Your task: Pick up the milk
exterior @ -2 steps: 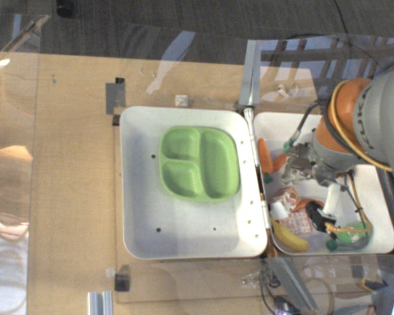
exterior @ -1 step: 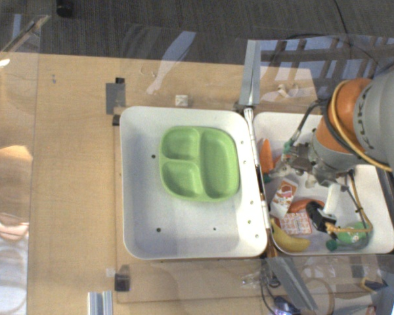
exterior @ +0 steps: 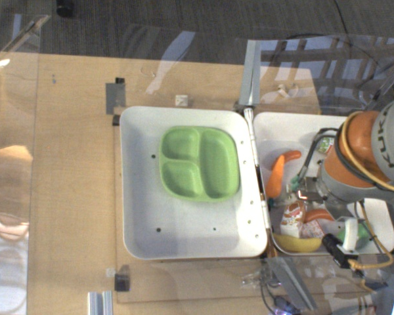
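The milk (exterior: 291, 218) is a small white carton with red and brown print, lying in the right bin (exterior: 276, 133) near its front left corner. My gripper (exterior: 303, 190) hangs low over the bin, right above the carton's far end and close to it. The grey arm with its orange band (exterior: 361, 151) comes in from the right and hides the bin's right half. Whether the gripper touches the carton cannot be made out.
An orange carrot (exterior: 275, 176) lies just left of the gripper. A yellow banana (exterior: 299, 244) and a red item (exterior: 319, 216) crowd the carton at the front. The left bin (exterior: 144, 228) holds a green divided plate (exterior: 200, 163).
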`<action>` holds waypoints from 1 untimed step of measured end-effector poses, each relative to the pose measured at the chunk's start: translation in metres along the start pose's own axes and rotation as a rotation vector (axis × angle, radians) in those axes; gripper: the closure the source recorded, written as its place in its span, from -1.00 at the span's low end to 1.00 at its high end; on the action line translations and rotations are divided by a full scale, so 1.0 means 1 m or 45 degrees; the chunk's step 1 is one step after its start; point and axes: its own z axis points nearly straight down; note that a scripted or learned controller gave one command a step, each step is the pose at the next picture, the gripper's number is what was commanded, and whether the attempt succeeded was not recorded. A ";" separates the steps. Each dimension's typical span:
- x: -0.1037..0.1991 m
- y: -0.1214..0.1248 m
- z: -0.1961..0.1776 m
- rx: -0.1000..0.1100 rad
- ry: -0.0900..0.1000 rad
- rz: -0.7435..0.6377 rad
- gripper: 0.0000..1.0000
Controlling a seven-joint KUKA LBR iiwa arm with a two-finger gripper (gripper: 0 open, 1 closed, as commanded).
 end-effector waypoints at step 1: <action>0.002 0.003 -0.010 -0.005 0.002 -0.006 1.00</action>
